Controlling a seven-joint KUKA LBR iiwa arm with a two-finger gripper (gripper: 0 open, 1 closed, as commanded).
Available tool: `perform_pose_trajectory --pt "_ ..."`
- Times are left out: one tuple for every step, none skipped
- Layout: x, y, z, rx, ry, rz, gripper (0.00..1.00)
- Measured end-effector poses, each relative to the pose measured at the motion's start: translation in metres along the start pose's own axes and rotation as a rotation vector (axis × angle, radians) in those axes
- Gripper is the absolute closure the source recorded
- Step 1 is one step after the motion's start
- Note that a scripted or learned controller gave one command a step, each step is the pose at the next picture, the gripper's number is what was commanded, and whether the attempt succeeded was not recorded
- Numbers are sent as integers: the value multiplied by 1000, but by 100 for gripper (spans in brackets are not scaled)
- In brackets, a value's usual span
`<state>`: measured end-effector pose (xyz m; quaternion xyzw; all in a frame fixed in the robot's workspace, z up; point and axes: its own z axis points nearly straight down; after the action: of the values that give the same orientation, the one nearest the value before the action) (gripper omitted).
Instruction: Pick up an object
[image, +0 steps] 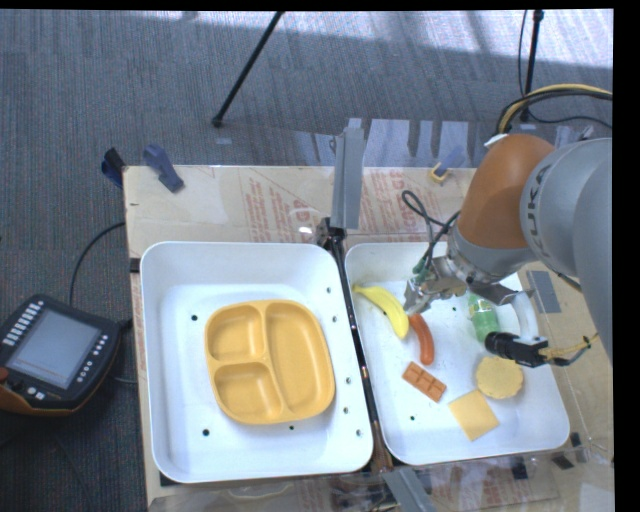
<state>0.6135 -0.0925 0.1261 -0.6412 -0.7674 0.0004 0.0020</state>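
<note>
Arm w/ orange band reaches in from the right over the right bin (560, 425); gripper (424, 296) sits low in that bin's far-left part, tips just above the far end of the red sausage (425, 339) and right beside the banana (386, 308). Can't tell if it's spread or pressed together, the wrist and cabling hide the tips, and nothing is seen pinched between them. Banana lies to the left of the gripper, curved, near the bin's left wall. Sausage runs from under the gripper toward the near side, slightly slanted. Near of it: a small brown waffle-like block (424, 381), then a flat yellow cheese slice (473, 414) toward the near-right, and a round tan cookie (499, 378) right of those. A green item (484, 320) sits partly under the arm, right of the sausage; type unclear. Left bin (170, 300) holds a yellow divided plate (268, 360), three compartments, roughly central, well apart from the gripper. A teach pendant (50, 350) lies on the floor at far left.
</note>
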Motion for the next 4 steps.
perform_pose_trajectory --pt "-30 -57 40 2 0 -240 100" --pt "41 -12 -67 -15 -5 -342 100" --pt "38 -16 -60 -2 -2 -336 0" --pt "0 5 -86 -5 -5 -362 0"
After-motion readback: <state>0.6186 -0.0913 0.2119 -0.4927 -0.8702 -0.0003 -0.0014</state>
